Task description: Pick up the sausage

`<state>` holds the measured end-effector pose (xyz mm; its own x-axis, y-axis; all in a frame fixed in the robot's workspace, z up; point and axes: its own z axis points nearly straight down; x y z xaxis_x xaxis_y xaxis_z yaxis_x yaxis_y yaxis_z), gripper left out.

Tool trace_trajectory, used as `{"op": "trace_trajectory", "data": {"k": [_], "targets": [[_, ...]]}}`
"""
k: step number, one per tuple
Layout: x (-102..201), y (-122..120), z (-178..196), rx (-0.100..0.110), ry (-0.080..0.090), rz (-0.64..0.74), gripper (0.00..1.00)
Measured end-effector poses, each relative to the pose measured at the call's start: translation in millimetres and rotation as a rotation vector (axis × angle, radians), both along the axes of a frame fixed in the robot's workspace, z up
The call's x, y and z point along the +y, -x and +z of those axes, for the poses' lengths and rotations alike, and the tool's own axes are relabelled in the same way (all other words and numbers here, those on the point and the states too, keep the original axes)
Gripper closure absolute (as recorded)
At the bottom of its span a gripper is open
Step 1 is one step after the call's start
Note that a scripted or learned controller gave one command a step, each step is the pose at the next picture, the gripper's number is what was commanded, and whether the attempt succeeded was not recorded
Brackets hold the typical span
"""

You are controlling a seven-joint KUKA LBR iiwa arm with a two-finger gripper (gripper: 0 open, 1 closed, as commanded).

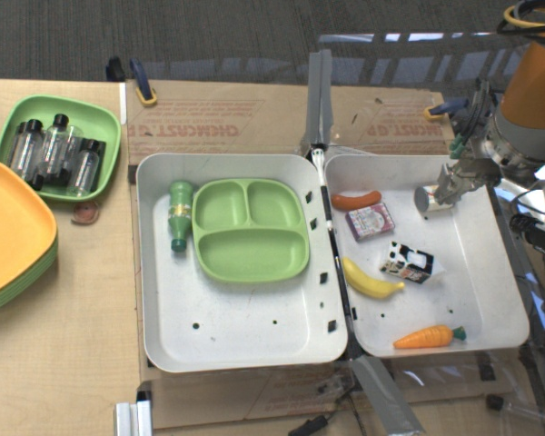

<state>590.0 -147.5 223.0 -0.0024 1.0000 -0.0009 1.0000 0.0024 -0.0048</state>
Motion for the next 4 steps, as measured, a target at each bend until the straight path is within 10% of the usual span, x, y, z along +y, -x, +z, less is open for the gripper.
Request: {"op": "trace_trajectory", "data": {"k": [1,2,4], "targets": [[-75.1,5.4,-131.8,-0.003,0.0,-0.324,1.0],[-28.1,-12.8,-131.9,-0.003,0.001,-0.492,1.0],[-65.3,-31.3,-76.9,-0.003,0.002,-0.729,1.0]]}}
